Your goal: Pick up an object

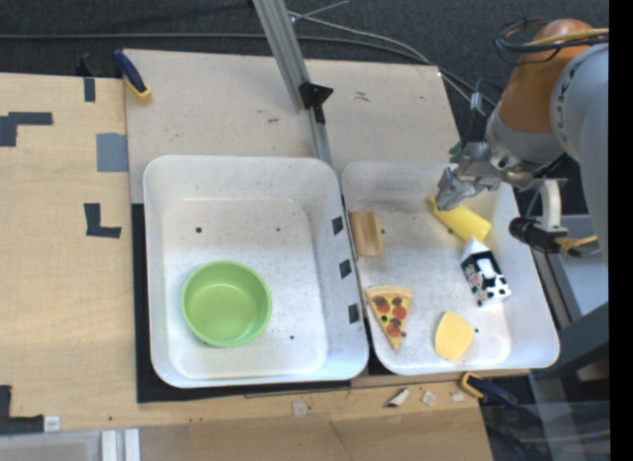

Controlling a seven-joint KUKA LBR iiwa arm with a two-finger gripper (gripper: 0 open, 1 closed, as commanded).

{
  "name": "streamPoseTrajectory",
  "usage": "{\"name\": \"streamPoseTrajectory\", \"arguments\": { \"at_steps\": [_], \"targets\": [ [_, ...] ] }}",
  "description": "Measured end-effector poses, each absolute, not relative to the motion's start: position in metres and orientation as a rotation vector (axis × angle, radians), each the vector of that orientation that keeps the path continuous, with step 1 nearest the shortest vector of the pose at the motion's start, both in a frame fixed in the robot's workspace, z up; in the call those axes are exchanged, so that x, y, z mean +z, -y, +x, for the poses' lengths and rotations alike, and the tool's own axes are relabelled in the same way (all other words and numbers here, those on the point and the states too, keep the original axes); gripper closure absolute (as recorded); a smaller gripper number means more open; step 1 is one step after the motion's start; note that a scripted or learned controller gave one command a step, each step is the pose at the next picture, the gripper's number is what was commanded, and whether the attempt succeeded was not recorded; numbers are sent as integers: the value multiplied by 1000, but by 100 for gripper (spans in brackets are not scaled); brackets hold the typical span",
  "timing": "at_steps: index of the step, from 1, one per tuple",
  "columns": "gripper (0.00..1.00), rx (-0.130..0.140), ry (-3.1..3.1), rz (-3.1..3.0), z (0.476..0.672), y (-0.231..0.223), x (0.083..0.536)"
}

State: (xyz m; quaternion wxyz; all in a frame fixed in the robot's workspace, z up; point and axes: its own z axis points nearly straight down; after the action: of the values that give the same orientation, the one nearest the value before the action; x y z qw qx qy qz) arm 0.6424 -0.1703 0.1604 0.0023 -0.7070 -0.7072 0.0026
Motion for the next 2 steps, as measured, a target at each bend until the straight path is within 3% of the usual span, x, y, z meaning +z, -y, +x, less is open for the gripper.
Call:
{"name": "streamPoseTrajectory", "arguments": {
  "at_steps": [2],
  "targets": [
    [0,5,2223,-2217,648,172,88]
  ]
}}
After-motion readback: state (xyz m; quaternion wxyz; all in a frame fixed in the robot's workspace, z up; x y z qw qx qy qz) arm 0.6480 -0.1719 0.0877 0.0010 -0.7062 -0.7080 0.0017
